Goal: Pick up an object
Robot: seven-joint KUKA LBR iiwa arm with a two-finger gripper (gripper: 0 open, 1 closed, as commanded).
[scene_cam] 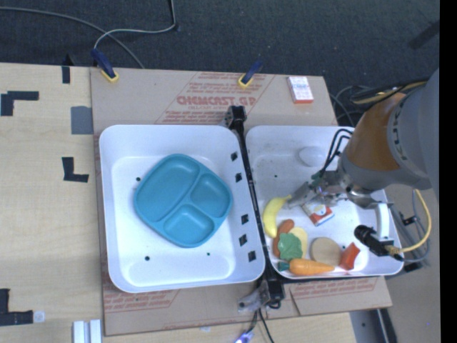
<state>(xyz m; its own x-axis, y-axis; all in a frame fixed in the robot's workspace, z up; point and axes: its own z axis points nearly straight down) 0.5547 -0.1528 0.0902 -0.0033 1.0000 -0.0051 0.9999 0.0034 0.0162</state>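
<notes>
Dark carpet (300,20) surrounds a cardboard-topped bench (207,98) bearing two white bins (114,191).

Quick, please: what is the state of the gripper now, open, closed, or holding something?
Gripper: low in the right bin, above the banana; open or closed cannot be told.

The cardboard sheet (207,98) reads "CHEMCAST GP".

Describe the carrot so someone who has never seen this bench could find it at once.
Look in the right-hand white bin, at the cluster of toy food along its near edge. The carrot lies flat at the very front: a long orange taper, unlike the rounder yellow banana behind it.
</notes>
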